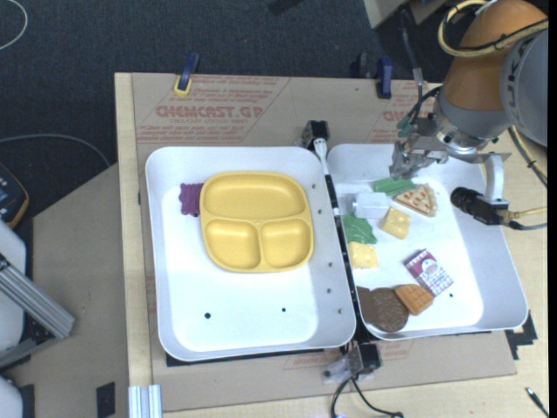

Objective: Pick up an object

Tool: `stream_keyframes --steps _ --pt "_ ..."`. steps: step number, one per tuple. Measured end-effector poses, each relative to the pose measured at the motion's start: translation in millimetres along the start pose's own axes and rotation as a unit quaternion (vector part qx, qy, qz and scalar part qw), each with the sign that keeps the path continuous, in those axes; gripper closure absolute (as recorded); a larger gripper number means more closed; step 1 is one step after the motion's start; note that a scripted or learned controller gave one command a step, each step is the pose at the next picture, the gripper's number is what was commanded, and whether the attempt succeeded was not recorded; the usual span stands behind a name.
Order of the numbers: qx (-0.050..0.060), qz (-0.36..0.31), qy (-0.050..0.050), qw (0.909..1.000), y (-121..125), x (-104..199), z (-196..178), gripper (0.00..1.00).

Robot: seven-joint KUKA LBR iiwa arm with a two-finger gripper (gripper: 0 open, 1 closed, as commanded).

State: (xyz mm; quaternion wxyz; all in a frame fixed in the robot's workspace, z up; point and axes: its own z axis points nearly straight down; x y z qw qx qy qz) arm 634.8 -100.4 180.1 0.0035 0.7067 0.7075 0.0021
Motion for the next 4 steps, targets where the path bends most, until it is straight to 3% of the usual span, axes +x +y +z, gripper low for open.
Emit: stream_keyframes --steps 1,3,4 --pt "0.000 0.000 0.000 1.0000 2 0 -49 1.00" --pt "0.007 0.001 0.002 1.0000 -94 21 -42 1.00" --pt "0.006 0.001 0.002 1.0000 -119 33 -50 1.00"
